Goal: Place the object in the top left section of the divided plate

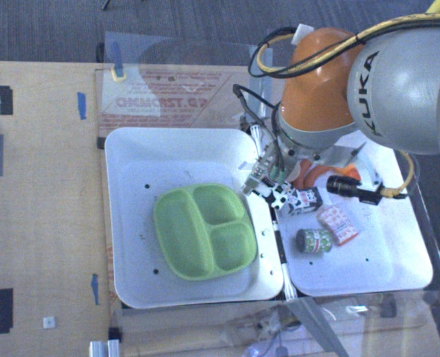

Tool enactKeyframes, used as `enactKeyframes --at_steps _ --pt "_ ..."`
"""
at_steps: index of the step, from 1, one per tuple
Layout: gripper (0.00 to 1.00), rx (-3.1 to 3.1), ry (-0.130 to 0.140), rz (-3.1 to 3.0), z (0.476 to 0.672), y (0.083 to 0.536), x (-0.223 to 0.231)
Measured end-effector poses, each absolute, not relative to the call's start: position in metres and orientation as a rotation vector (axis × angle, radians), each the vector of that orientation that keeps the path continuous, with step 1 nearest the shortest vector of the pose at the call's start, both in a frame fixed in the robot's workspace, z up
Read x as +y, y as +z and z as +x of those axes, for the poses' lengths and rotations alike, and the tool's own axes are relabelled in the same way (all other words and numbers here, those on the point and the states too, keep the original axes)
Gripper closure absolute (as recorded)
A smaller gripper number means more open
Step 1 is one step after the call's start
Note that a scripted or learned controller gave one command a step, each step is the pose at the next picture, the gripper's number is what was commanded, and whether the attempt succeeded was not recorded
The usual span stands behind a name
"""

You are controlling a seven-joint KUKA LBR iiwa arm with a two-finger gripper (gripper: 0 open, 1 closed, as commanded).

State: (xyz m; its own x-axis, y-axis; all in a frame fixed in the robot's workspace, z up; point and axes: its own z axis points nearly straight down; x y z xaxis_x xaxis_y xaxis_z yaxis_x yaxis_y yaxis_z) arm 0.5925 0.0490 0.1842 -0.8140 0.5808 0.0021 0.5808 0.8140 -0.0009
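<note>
I have the gripper (pixel 266 175) low over the ridge where the two bins meet, just beside a small black-and-white patterned object (pixel 295 198) in the right bin (pixel 383 262); the wrist covers the tool's tip, so I cannot tell whether it is spread or pressed together, and I would not call anything held; I judge the patterned piece to be the target, since it lies nearest; a green can (pixel 314 241), a pink checked packet (pixel 339 224) and an orange piece (pixel 314 173) lie near it; the green divided plate (pixel 158 218) waits in the left bin (pixel 130 162), its sections bare, so I reckon the placing is not yet done.
</note>
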Motion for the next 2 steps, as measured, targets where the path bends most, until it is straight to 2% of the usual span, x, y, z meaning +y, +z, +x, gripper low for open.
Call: enactKeyframes --at_steps 1,2 --pt "1.0 -2.891 -0.001 -1.237 0.5957 0.2006 0.0554" --pt "0.0 -2.89 -0.001 -1.237 0.5956 0.2006 0.0553"
